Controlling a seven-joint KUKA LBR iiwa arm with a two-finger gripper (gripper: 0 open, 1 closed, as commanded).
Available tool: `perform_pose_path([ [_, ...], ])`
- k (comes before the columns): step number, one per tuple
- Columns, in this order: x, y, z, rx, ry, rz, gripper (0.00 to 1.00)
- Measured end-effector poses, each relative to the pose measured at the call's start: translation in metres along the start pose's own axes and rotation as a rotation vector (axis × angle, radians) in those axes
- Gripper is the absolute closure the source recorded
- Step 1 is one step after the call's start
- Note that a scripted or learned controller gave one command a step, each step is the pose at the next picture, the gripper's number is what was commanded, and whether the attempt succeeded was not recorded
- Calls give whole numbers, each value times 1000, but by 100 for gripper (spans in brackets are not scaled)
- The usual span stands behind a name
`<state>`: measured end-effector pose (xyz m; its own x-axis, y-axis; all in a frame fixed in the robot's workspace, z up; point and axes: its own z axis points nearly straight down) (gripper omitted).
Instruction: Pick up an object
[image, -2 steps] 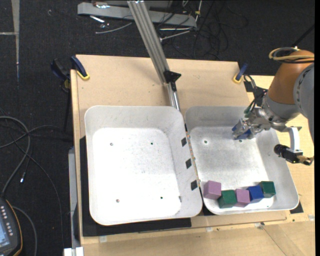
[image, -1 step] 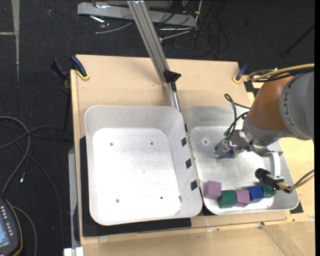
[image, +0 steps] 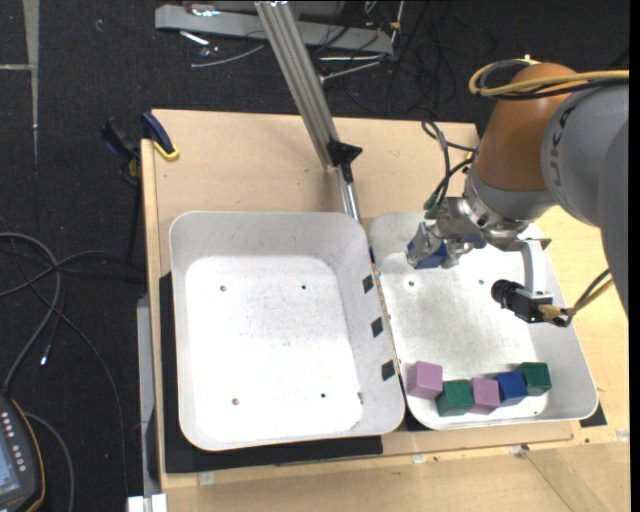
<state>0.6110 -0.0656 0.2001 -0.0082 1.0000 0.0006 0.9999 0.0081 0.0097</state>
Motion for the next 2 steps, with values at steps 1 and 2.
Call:
perform_pose_path([
  [1, 47, 53, -63, -1, 0, 0, 100],
  [2, 105, 19, 10, 20, 2, 1, 100],
])
